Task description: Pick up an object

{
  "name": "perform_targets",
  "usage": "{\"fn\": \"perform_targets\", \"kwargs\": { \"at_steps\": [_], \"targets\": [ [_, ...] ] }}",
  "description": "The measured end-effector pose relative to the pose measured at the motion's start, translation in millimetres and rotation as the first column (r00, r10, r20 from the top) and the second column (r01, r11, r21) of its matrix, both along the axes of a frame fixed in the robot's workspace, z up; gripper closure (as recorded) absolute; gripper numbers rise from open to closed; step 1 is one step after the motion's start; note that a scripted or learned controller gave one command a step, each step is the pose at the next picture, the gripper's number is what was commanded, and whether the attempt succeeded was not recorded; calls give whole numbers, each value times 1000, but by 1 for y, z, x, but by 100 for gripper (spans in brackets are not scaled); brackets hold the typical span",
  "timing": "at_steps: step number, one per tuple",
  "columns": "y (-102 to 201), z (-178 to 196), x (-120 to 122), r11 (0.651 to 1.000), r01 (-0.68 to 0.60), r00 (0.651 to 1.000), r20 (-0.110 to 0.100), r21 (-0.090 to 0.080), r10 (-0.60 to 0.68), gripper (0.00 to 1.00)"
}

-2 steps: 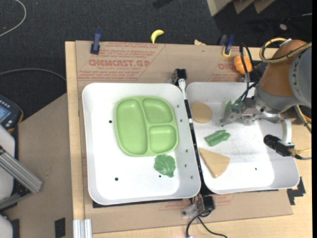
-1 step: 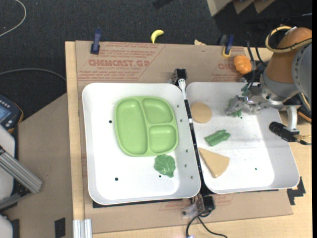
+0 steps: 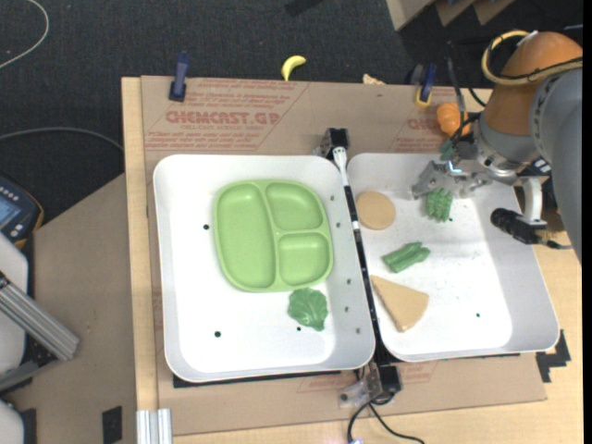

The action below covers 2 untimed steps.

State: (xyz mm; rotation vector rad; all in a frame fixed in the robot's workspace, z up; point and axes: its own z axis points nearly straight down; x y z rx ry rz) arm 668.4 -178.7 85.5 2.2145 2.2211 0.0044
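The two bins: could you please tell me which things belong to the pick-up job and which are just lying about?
Job:
gripper, at the right bin's far end
green piece just under it
green bean
tan disc
tan wedge
broccoli

Lying about:
green tray
blue clamp
banana off the board

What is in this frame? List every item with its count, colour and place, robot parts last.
Bins: 2, white, side by side on the bench.
Divided plate: 1, light green, middle of the left bin.
Leafy toy: 1, green, left bin, just below the plate.
Round disc: 1, tan, right bin, upper left.
Long toy vegetable: 1, green, middle of the right bin.
Wedge: 1, tan, right bin, lower left.
Small green toy: 1, green, right bin, right under the gripper.
Clamps: 2, blue, on the board's far edge.
Small curved thing: 1, yellow, beyond the board.
Arm: 1, grey with orange band, right.
Gripper: 1, over the right bin's upper part.
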Motion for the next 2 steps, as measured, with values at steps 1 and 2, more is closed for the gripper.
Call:
{"fn": "perform_targets", "kwargs": {
  "at_steps": [1, 2],
  "targets": [
    [29, 0, -27, 1000, 1, 1000, -10, 4, -1, 0],
    [-12, -1, -81, 1000, 8, 1000, -11, 3, -8, 0]
  ]
}}
